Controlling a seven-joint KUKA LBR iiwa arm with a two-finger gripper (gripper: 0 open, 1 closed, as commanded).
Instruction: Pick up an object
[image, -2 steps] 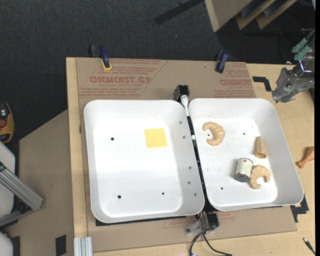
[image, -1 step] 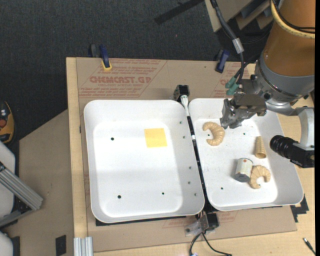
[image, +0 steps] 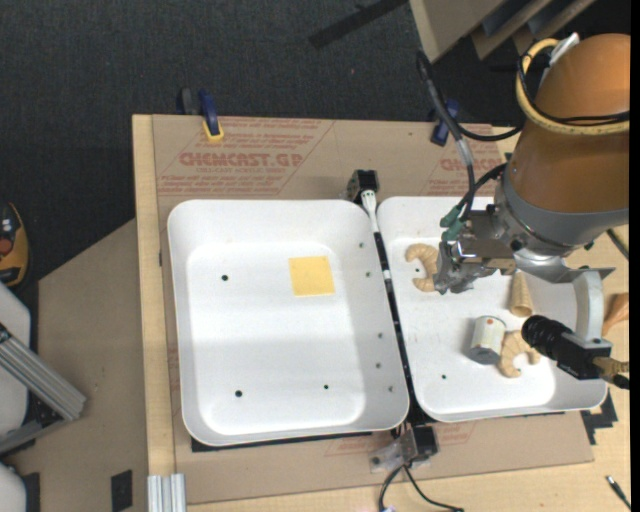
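Your two-finger gripper (image: 452, 278) is low over the shallow white right-hand bin (image: 440, 400), in its upper left part. You cannot tell from this slanted view whether it is spread or pressed together, and nothing shows pinched in it. Grey wrist and the big orange band of the arm (image: 575, 110) come in from the right, covering the bin's upper right corner.

Nearest pick candidate: a tan curved crescent-shaped piece (image: 424, 262), lying flat on the bin floor just beside the gripper on its left. Touching or a hair apart, can't say.

Other things in the same bin:
- a tan cone-shaped piece (image: 520, 294), right of the gripper, near the wrist.
- a short grey-and-white cylinder (image: 487, 336), lying on its side, below the gripper, apart from it.
- a tan curved chunk (image: 513, 358), right against the cylinder's lower right side.

The shallow white left-hand bin (image: 270, 400) holds a flat yellow square (image: 311, 276), right of centre in the upper half, well apart from the gripper.

Both bins sit side by side on a brown cardboard sheet with red print (image: 250, 150). A blue-and-yellow clamp (image: 208, 115) grips the sheet's top edge at the left. A small black clip (image: 361, 184) sits at the top of the seam between the bins.
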